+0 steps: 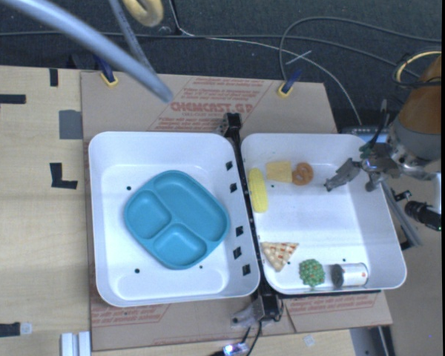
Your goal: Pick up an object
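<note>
The right bin (371, 221) holds several toy foods. A yellow corn cob (258, 190) lies along its left wall, with a yellow block (279, 171) and a brown round piece (302, 173) beside it. Near the front lie a pizza slice (279, 254), a green broccoli (311, 271) and a small dark-and-white cylinder (348, 274). My gripper (351, 185) hangs over the bin's upper right part, to the right of the brown piece and apart from it. Its fingers are spread open with nothing between them.
The left bin (104, 199) holds a blue divided plate (176, 218). A black hinge strip (239, 199) runs between the bins. Cables (311, 43) trail across the dark area behind the bench. The arm's grey wrist (419, 136) stands at the right bin's far right corner.
</note>
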Motion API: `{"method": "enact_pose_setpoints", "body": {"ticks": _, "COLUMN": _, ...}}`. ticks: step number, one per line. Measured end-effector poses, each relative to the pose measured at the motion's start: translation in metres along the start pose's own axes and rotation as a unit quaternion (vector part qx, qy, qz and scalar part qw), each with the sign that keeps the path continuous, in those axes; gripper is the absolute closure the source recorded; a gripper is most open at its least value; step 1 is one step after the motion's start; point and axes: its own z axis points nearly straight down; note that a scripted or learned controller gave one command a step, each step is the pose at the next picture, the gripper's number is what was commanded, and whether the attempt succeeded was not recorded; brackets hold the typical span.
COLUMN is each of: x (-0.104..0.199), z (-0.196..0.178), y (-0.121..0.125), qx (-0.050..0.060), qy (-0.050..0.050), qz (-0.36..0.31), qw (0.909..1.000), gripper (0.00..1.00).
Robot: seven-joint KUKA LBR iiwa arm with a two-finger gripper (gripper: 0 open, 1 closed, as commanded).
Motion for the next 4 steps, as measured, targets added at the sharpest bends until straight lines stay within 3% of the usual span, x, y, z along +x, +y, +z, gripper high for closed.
{"method": "enact_pose_setpoints", "body": {"ticks": 1, "x": 0.000, "z": -0.007, "y": 0.003, "qx": -0.006, "qy": -0.002, "qz": -0.002, "qw": 1.0000, "gripper": 0.00}}
{"method": "enact_pose_setpoints", "body": {"ticks": 3, "x": 0.009, "z": 0.098, "y": 0.011, "qx": -0.008, "qy": -0.003, "qz": -0.002, "qw": 1.0000, "gripper": 0.00}}
{"method": "enact_pose_setpoints", "body": {"ticks": 4, "x": 0.008, "z": 0.084, "y": 0.012, "qx": -0.010, "qy": -0.004, "qz": -0.002, "qw": 0.9999, "gripper": 1.00}}
